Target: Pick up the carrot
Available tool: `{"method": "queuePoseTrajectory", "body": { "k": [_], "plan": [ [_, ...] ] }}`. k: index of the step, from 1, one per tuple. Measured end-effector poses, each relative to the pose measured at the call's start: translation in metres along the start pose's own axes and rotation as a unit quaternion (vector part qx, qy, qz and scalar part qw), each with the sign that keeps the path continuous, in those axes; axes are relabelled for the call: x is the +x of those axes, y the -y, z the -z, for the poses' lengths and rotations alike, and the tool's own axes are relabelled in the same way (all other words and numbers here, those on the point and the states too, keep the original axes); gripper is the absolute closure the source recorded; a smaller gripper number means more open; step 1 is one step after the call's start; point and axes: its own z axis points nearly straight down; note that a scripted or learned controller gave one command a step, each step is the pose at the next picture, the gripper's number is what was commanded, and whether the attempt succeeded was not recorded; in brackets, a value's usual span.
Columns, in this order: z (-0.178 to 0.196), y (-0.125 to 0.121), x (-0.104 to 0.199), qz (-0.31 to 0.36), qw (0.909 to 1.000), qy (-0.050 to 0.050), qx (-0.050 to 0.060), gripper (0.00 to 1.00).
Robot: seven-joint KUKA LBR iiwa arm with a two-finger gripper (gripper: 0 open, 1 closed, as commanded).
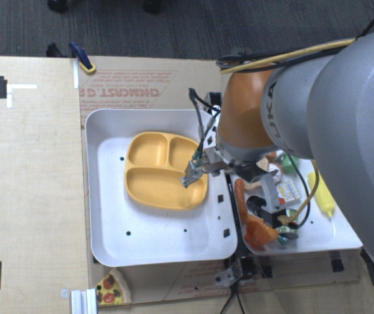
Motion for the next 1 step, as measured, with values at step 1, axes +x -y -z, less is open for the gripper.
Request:
{"method": "queuePoseTrajectory", "body": {
  "k": [1],
  "plan": [
    [-0.0055, -0.0183, -0.0008, -0.001, 0.9997, -0.01, 0.024, 0.0]
  ]
}}
